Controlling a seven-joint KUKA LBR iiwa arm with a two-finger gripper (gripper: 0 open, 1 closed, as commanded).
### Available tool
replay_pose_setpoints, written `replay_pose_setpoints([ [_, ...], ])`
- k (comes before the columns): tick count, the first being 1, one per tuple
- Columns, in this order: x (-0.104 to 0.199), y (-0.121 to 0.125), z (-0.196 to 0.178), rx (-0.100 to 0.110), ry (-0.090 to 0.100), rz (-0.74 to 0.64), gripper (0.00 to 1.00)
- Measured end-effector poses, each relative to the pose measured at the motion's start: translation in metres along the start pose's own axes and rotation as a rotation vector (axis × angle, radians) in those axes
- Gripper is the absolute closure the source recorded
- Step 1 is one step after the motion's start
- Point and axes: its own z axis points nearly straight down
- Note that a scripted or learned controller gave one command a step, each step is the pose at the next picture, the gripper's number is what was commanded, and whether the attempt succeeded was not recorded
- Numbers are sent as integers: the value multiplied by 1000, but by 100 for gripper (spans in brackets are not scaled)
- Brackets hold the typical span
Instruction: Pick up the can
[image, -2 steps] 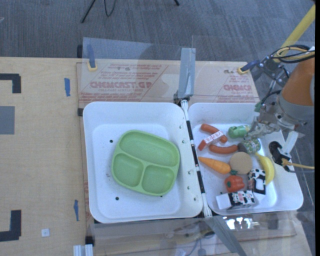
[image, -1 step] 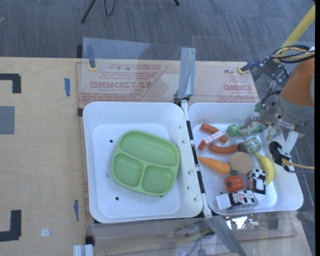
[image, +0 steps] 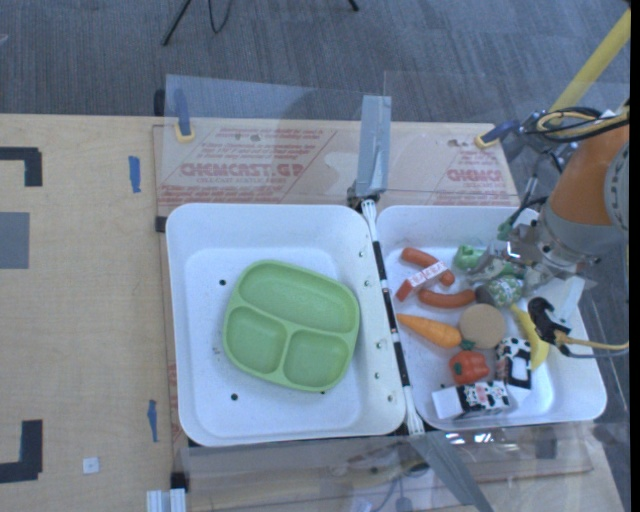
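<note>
The right bin (image: 580, 395) holds a heap of toy food. In its middle is a round tan-topped object (image: 483, 323) that may be the can; I cannot tell for sure. My gripper (image: 512, 268) hangs low over the bin's upper right part, below the orange band of the arm (image: 590, 190). It is just above a green lumpy item (image: 505, 290) and up and to the right of the tan object. The arm's body hides the gripper's tip.
Around the tan object lie a carrot (image: 428, 330), sausages (image: 445, 297), a red item (image: 468, 366), a cow-patterned carton (image: 485, 397) and a banana (image: 530, 338). The left bin (image: 190, 250) holds a green divided plate (image: 290, 325). A yellow cable (image: 590, 346) trails right.
</note>
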Motion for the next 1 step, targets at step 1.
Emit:
replay_pose_setpoints([
  [1, -2, 1, -11, -3, -5, 0, 100],
])
